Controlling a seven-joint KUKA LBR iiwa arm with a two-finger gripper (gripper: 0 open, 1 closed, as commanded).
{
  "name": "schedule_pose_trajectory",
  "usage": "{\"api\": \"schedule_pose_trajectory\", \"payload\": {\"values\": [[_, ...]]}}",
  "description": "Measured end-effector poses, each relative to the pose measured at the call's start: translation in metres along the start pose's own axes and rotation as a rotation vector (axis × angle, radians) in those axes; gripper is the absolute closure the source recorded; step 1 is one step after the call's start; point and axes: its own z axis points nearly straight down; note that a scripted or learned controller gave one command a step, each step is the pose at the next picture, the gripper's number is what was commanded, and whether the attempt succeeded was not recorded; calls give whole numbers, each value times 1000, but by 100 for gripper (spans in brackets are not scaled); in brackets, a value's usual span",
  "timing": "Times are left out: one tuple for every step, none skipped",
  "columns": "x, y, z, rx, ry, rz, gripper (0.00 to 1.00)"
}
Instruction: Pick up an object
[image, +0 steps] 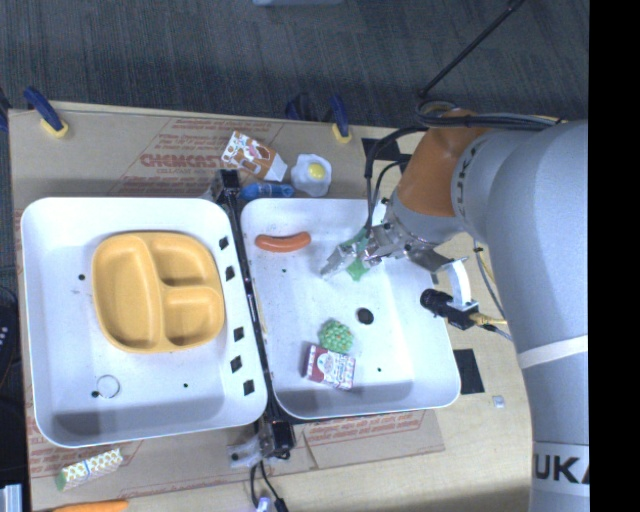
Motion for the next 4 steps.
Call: {"api": "schedule_pose_trajectory", "payload": {"values": [[0,0,-10,2,0,-3,100],[0,0,-10,2,0,-4,0],[35,44,0,0,0,-371,0],[51,47,0,3,2,-567,0]]}}
